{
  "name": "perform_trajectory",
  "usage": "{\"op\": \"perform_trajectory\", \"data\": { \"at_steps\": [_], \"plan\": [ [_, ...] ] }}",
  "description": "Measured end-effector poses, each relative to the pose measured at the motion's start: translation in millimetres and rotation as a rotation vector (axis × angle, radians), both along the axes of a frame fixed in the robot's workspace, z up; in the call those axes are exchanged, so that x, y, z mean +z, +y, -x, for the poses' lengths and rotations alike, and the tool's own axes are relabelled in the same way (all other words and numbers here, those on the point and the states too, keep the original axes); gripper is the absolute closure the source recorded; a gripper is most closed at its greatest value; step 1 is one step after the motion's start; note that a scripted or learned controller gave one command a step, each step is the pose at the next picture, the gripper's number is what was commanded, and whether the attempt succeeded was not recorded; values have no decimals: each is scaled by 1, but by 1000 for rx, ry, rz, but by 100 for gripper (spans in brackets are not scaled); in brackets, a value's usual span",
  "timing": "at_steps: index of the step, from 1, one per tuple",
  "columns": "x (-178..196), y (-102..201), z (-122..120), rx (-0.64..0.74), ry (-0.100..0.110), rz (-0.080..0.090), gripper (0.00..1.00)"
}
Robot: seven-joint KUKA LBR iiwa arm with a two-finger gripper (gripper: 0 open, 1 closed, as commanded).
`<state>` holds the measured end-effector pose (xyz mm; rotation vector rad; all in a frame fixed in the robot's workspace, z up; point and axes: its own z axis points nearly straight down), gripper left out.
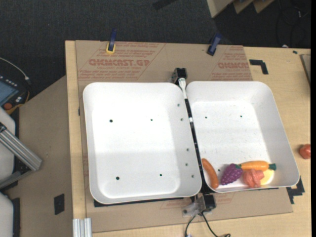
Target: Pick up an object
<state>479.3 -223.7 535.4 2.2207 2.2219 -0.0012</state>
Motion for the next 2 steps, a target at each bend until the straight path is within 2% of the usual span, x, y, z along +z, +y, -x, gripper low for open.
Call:
{"op": "perform_trajectory", "data": {
  "at_steps": [2],
  "plan": [
    [0,0,0,0,0,0,100]
  ]
}}
